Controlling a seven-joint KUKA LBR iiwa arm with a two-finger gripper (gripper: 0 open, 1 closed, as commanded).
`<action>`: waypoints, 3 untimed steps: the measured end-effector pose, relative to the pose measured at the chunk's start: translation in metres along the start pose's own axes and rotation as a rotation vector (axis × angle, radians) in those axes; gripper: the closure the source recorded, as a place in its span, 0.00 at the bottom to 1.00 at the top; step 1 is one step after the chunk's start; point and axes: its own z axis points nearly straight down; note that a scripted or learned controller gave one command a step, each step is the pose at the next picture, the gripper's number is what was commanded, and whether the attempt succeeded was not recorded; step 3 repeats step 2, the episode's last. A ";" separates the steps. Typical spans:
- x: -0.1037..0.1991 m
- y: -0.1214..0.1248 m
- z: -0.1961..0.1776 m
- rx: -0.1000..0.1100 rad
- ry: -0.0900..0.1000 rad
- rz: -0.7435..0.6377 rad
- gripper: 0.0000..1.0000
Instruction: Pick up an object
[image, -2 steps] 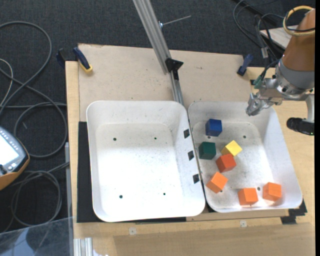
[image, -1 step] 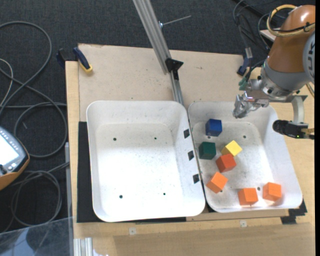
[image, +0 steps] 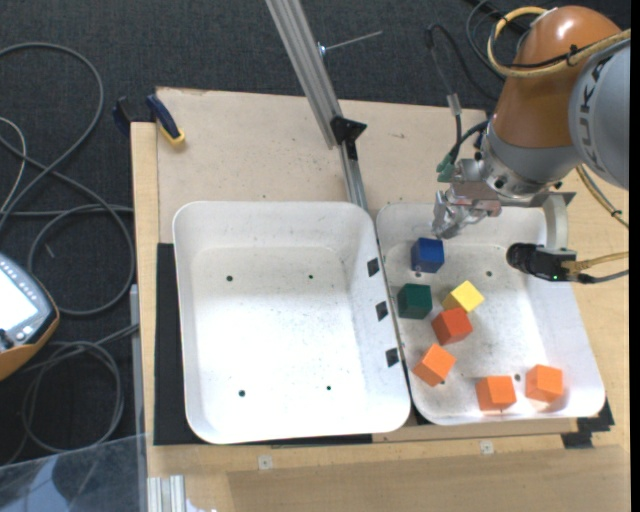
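Hovering at the upper right of the frame, the gripper (image: 450, 222) hangs just above the blue cube (image: 428, 254) in the right bin (image: 575, 330); its jaw state cannot be told.

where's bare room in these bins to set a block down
The left bin offers bare floor from wall to wall. The right bin is crowded: the blue block under the gripper, then the green, yellow and orange blocks. Its right side, near the black sensor, has a bare strip.
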 end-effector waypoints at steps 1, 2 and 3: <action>0.045 -0.007 0.004 0.001 -0.001 0.002 1.00; 0.098 -0.023 -0.007 0.000 0.000 0.000 1.00; 0.098 -0.023 -0.007 0.000 0.000 0.000 1.00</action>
